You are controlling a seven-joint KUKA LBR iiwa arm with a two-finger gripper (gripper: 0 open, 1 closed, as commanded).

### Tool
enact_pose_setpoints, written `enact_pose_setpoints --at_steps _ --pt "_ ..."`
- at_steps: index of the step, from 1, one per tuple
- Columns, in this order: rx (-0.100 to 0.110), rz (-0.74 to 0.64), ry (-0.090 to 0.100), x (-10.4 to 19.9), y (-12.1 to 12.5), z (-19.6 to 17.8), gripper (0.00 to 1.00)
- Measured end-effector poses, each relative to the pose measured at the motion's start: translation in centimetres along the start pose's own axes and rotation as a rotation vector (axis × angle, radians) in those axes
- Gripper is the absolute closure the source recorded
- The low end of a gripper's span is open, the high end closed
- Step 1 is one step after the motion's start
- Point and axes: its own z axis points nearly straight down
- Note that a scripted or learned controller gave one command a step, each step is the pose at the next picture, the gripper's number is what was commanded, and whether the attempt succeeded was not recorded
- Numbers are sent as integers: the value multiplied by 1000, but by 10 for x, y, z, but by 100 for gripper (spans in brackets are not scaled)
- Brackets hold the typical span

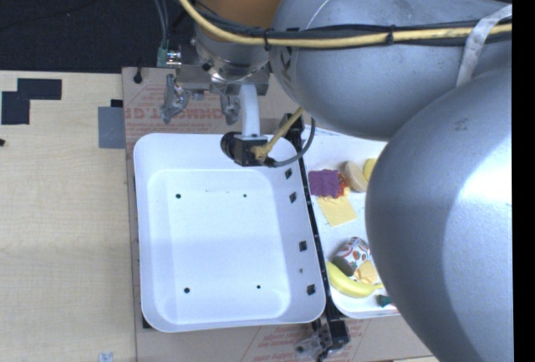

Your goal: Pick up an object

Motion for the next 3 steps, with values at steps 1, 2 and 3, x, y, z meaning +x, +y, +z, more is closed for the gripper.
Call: enact_pose_setpoints --at_steps 1,2,3 --pt "18 3 -7 0 4 228 0" --pt "23 4 -7 1 -54 210 0" --pt "7 -2 1 4 -108 54 0"
